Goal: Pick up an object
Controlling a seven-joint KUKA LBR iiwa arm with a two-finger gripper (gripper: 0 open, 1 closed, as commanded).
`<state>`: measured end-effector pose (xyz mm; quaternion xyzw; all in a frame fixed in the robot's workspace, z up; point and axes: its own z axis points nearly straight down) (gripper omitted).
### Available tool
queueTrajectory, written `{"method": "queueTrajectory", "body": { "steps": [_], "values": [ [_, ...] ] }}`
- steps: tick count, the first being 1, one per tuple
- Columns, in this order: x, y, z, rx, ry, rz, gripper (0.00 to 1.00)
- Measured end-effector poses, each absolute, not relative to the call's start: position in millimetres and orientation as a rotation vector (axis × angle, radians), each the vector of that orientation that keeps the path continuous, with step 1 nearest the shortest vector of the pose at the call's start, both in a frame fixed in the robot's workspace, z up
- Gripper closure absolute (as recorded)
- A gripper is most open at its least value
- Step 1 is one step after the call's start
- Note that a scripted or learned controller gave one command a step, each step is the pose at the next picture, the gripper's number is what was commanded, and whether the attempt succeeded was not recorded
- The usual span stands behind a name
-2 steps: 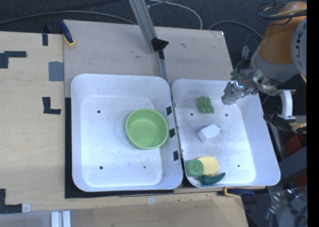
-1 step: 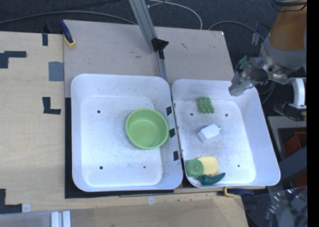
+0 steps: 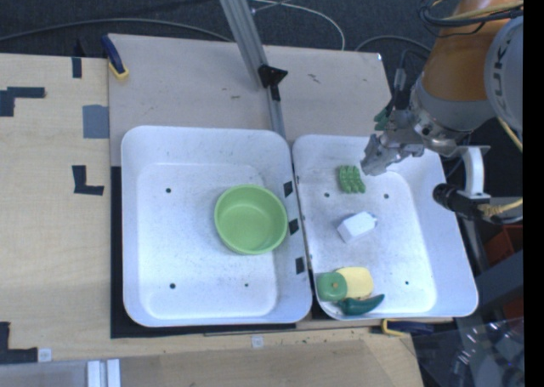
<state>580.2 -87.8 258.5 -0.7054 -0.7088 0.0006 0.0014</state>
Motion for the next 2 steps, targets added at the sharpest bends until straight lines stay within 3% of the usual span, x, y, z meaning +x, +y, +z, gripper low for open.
{"method": "queueTrajectory", "body": {
  "steps": [2],
  "values": [
    [551.7, 14, 258, -2.211, -2.227, 0.001, 1.0]
  ]
}}
